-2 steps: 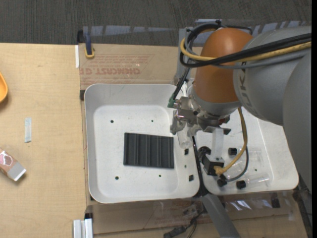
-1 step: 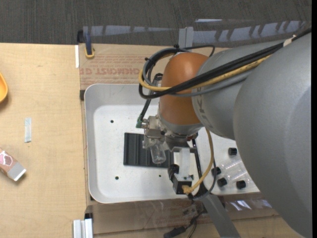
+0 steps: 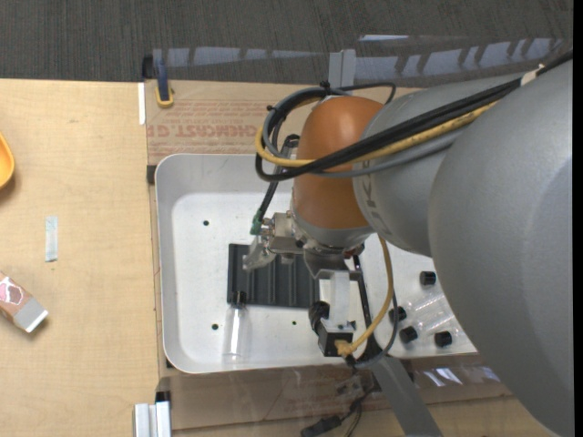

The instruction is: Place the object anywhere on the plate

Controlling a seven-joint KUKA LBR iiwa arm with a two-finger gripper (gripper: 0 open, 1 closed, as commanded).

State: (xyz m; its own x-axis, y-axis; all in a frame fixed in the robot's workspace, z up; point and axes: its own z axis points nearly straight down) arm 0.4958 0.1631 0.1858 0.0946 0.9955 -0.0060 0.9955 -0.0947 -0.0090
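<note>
A pale wooden counter (image 3: 82,171) under dark carpet carries a shallow white bin (image 3: 187,244), into which the grey arm (image 3: 474,208) reaches with its orange band (image 3: 332,167) over the middle. The pincer (image 3: 264,248) hangs just above a dark ribbed plate (image 3: 273,285) lying directly below and beside it; whether it is released or clenched I cannot tell. No object can be made out on the plate or in the pincer, so I judge the placing not yet shown as done.

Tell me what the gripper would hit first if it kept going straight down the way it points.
Most likely the black ribbed plate lying in the white bin. The gripper hangs over the plate's upper edge, pointing down at it. Its height above the plate is unclear from this slanted view.
</note>
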